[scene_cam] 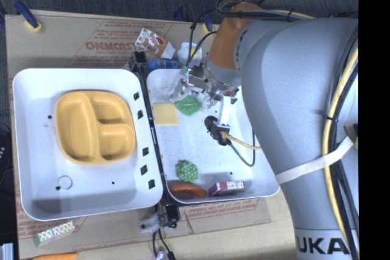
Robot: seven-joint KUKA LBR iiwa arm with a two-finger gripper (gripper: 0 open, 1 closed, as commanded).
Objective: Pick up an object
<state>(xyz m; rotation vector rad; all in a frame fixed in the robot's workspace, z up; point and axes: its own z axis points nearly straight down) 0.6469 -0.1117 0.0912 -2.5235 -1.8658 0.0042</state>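
My gripper (pixel 196 88) hangs low over the far end of the right bin (pixel 201 149), below the arm's orange band. Just in front of it lies a green leafy item (pixel 189 106), close to or touching the gripper's tip. A pale yellow square slice (pixel 166 114) rests to the left of that, by the bin's left wall. Near the front of the bin sit a green knobbly lump (pixel 187 170), a brown sausage (pixel 187 190) and a small maroon box (pixel 226 187).
The left bin (pixel 36 192) holds a yellow divided tray (pixel 94 126). Behind the bins lie a small printed carton (pixel 149 41) and a blue item (pixel 162 64). The grey arm (pixel 292 119) covers the right bin's right side, and a black cable (pixel 231 140) loops over the bin.
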